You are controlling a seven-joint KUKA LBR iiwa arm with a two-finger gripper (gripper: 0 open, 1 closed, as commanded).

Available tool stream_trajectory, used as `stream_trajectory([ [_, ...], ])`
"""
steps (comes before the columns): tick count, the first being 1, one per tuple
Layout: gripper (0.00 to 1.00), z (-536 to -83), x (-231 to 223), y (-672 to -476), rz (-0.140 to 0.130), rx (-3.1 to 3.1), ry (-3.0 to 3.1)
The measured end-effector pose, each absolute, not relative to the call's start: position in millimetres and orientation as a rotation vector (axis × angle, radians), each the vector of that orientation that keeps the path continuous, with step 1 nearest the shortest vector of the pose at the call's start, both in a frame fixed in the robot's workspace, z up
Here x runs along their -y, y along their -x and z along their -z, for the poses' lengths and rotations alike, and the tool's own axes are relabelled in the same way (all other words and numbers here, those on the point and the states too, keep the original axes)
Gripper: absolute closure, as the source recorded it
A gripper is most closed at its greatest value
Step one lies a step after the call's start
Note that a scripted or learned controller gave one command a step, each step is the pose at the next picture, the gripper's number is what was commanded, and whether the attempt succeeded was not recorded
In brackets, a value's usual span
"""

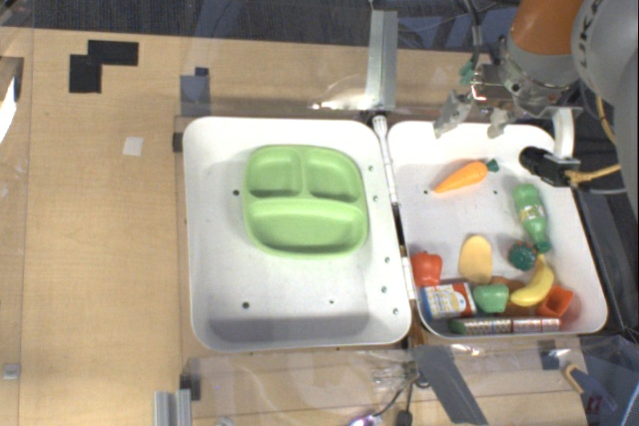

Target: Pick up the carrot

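An orange carrot point(461, 177) with a green top lies tilted in the upper part of the right bin point(414, 160), on the white floor by itself. My gripper point(471, 120) hangs over the bin's far rim, above and slightly right of the carrot, apart from it. Its two fingers point(446, 119) point down and stand spread, with nothing between them.
The left bin point(215, 244) holds a green divided plate point(304, 198). In the right bin's lower half lie a green bottle point(530, 212), a yellow lemon point(476, 257), a banana point(534, 284), a red pepper point(426, 266), a small carton point(446, 299) and other toy foods.
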State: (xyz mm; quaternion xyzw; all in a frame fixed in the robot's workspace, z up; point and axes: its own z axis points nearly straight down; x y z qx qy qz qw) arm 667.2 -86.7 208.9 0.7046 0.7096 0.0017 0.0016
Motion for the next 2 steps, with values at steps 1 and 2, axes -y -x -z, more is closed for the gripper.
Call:
stream_trajectory([
  [1, 0.0, -101.5, 132.0, -670.8, -0.018, -2.079, -2.335],
  [2, 0.0, -98.4, 144.6, -657.1, -0.029, -2.027, -2.374],
])
